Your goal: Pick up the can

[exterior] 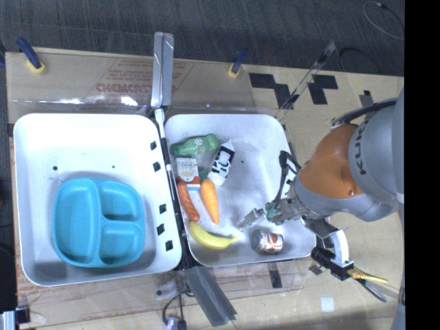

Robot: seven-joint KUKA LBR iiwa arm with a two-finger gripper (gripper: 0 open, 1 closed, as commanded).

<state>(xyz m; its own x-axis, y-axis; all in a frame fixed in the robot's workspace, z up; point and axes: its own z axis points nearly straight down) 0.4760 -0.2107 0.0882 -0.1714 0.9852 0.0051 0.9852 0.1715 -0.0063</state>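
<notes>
The can (267, 241), red and silver, lies on its side in the right bin (261, 133), close to the bin's near right corner. My gripper (260, 216) hovers just above and slightly left of the can, low inside the bin. Nothing of the can sits in the gripper; the two look apart. The grey arm with its orange band (330, 174) reaches in from the right over the bin's right wall.
The right bin's left half holds a banana (210, 236), two carrots (210, 199), a small box (187, 168), a green bag (196, 145) and a white-and-black carton (221, 163). A blue divided plate (100, 220) lies in the left bin (41, 136).
</notes>
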